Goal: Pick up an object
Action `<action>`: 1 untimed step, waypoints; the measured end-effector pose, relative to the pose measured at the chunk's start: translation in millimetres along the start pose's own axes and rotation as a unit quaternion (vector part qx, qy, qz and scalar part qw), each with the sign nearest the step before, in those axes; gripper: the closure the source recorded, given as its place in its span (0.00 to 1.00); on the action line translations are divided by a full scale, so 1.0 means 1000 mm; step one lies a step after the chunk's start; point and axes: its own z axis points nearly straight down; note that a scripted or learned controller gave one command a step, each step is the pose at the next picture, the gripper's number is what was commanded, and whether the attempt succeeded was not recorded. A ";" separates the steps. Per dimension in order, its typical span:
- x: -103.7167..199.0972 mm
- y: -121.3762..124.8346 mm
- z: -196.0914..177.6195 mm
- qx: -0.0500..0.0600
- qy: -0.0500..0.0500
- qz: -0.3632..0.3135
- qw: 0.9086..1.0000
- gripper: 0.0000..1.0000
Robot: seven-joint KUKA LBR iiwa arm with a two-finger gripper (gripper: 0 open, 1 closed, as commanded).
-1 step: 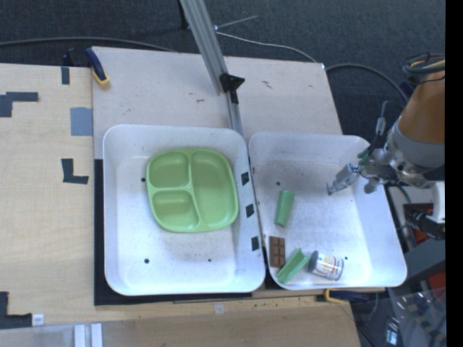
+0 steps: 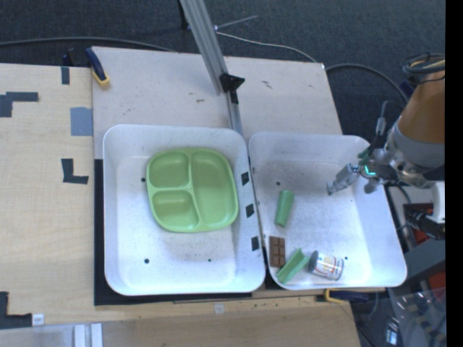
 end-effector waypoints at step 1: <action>0.006 -0.002 0.045 0.002 0.000 0.000 1.000 0.00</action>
